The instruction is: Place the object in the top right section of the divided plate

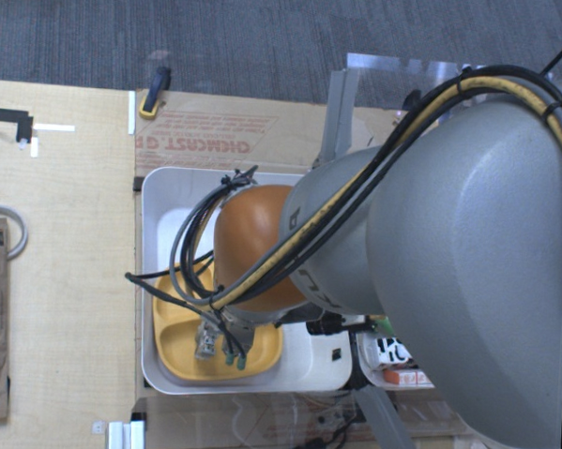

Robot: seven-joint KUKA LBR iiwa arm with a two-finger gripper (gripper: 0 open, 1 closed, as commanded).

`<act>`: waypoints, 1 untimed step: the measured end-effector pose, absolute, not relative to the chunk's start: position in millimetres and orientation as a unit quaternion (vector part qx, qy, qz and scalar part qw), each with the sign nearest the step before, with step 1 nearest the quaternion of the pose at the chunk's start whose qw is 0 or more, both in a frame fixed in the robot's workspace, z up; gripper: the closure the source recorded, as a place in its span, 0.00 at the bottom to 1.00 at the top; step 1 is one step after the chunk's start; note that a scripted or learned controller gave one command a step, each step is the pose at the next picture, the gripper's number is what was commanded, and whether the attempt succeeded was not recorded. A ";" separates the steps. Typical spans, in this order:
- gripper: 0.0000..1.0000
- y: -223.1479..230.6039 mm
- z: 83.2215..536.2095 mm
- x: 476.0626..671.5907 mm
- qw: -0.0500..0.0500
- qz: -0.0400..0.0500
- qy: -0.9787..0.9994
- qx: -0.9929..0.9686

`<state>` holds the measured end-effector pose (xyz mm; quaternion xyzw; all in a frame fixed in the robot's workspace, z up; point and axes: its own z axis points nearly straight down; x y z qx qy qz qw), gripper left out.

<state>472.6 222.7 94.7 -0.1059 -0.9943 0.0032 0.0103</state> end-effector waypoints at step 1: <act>0.00 223.5 94.6 469.0 0.017 0.005 -0.994 -0.104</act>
